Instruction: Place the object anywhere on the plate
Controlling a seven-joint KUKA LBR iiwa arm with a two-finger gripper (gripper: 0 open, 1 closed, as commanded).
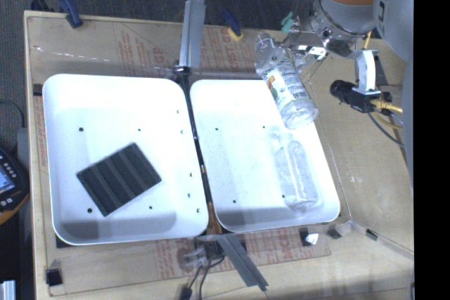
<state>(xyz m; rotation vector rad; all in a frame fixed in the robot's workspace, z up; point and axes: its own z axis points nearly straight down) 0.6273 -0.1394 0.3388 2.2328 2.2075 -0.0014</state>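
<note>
A clear plastic bottle (pixel 287 89) with a small label hangs tilted over the far right rim of the right bin (pixel 239 151), neck pointing up and left. My gripper (pixel 290 53) is shut on its upper part, reaching in from the top right. The plate (pixel 119 178) is a dark ribbed rectangle lying flat in the left bin (pixel 63 123), towards its near left. The plate sits far to the left of the gripper and below it in the view.
A faint bottle-shaped patch (pixel 296 175) lies on the right bin's floor by its right wall; I cannot tell whether it is a shadow or a second bottle. A metal bar (pixel 191 31) and clamps stand at the back.
</note>
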